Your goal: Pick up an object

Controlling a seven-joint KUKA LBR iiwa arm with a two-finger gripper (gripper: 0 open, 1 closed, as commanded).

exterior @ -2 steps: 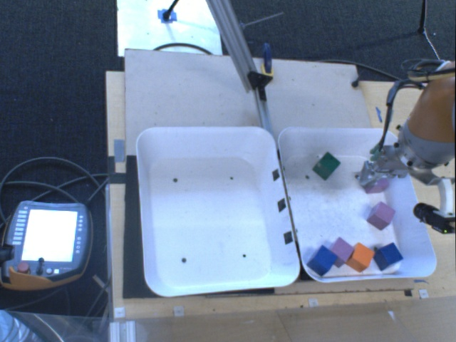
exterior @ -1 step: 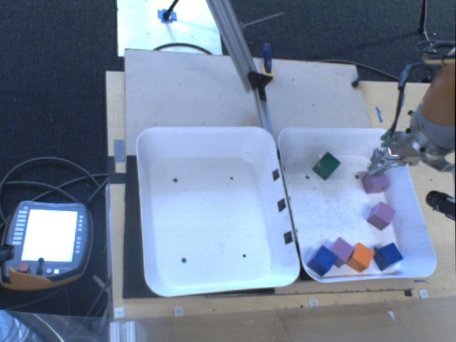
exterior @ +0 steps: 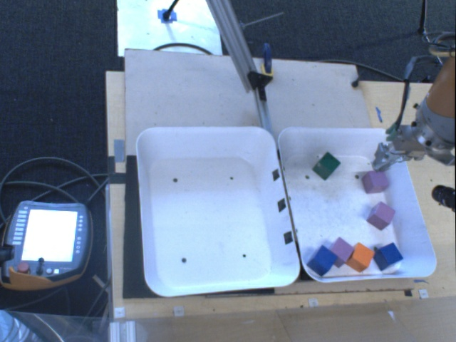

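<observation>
The arm came in from the right edge of the frame, its gripper (exterior: 382,159) hanging low over the upper right part of the right bin (exterior: 420,223). Directly below and a touch left of it lay a purple cube (exterior: 375,182), the nearest object and, I judged, the likely target. From where the camera looked, the fingertips seemed to sit just above the cube's top corner, but the view was too small and blurred to say whether they were apart or together; I could not tell. Nothing showed between them, so I took the pick as not yet made.

The rest of the objects sat untouched in the same bin: a green cube (exterior: 326,165) toward the upper middle, a second purple cube (exterior: 380,215) lower down, and a cluster along the bottom wall, namely a blue cube (exterior: 322,259), a small purple one (exterior: 343,250), an orange cube (exterior: 360,256) and another blue cube (exterior: 387,256). The left bin (exterior: 214,148) stood beside it on the tabletop (exterior: 192,84).

Still to come, as I saw it: descend, close on the cube, lift.
</observation>
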